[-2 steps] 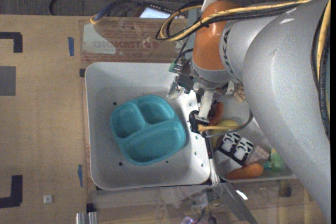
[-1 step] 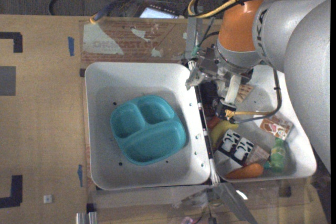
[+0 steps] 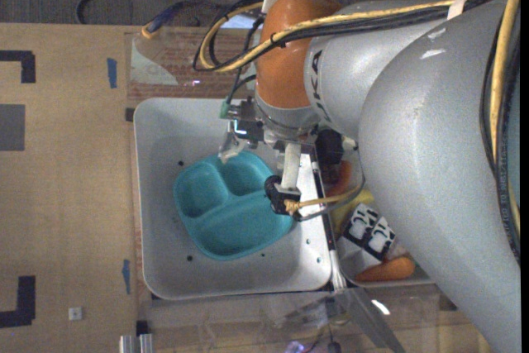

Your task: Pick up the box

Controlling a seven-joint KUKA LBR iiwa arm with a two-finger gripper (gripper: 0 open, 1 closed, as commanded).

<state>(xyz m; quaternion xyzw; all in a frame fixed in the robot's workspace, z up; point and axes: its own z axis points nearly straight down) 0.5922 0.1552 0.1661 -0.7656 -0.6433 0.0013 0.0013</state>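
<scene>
– Brown benchtop (image 3: 66, 202), two white bins side by side. Where does the box sit?

– It appears to be the black-and-white patterned thing (image 3: 372, 231) in the right-hand bin (image 3: 376, 283) of the view. It lies just beside an orange carrot-like piece (image 3: 387, 269) and is partly hidden under the grey arm (image 3: 413, 95).

– And the gripper (image 3: 235, 143)?

– It hangs over the other bin (image 3: 157, 178), at the upper edge of a teal divided plate (image 3: 223, 211). Whether it is spread or closed cannot be told from this angle.

– So how does it do this step well?

– It probably has to rise clear of the plate and of the wall between the bins (image 3: 329, 236) and cross over. Then it should come down square on the box, spread wide enough to straddle its narrower sides. With the orange piece so close, a centred descent looks safest, so that only the box is caught.
</scene>
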